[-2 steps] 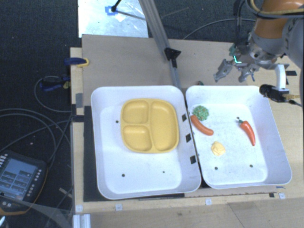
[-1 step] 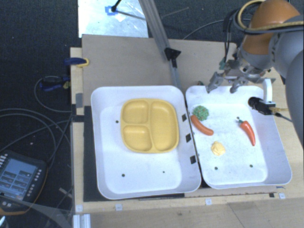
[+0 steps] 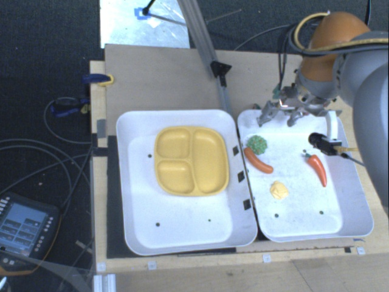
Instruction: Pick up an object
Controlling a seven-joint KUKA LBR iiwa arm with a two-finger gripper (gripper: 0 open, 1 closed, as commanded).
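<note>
Cheese (image 3: 279, 191) sits nearest me in the right bin (image 3: 352, 221); past it I see a sausage (image 3: 259, 161), a chilli (image 3: 318, 169), then broccoli (image 3: 257, 143). The left bin (image 3: 137, 224) holds a yellow plate (image 3: 190, 160). My gripper (image 3: 281, 113) hangs over the right bin's far edge, fingers spread and grasping nothing, broccoli just nearer than them.

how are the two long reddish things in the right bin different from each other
The sausage is plain orange-red with rounded ends; the chili pepper is brighter red, tapers to a point and has a green stem. The sausage lies beside the broccoli near the bin's left wall; the pepper lies toward the right side. Both are slim, lying flat at a similar slant.
</note>
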